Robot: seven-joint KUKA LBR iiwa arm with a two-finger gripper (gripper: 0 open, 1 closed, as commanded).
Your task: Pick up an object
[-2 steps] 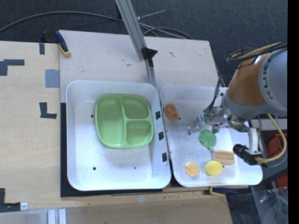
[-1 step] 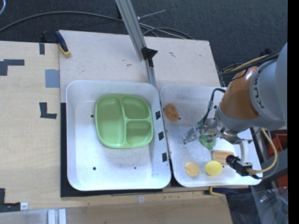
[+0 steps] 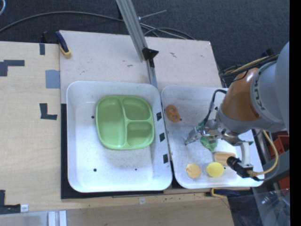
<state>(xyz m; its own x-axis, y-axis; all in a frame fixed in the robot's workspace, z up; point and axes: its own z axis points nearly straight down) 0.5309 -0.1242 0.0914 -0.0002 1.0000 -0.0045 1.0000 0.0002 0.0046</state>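
1. Camera view: the arm (image 3: 256,95), grey with an orange band, is seen reaching in from the right over the right bin (image 3: 188,102).
2. The pincer (image 3: 196,136) is seen low over the middle of the right bin, its metal fingers pointing left. Whether they are apart or together cannot be told; they are too small and blurred.
3. A green object (image 3: 208,142) is seen just beside the pincer, on its right and partly under the wrist. Whether it is touched or gripped cannot be told.
4. Other items are seen in the right bin: an orange-brown object (image 3: 172,113) near the upper left corner, well apart from the pincer; a yellow-orange object (image 3: 193,170) and a round yellow object (image 3: 215,169) side by side near the front wall; a tan block (image 3: 224,157) just above the yellow one.
5. A black part with a yellow cable (image 3: 240,166) is seen over the bin's front right corner.
6. In the left bin (image 3: 75,140) a green divided plate (image 3: 125,122) with three compartments is seen lying flat, near the middle.
7. Small black marks (image 3: 160,136) are seen along the wall between the two bins; no writing can be read on them.
8. On the bench (image 3: 28,79), dark tape pieces (image 3: 46,111) and a grey patch (image 3: 52,78) are seen to the left, and a blue and yellow clamp (image 3: 63,44) at the back. A metal pole (image 3: 134,25) is seen slanting down to the bins' back edge.
9. No brand or label can be read anywhere.
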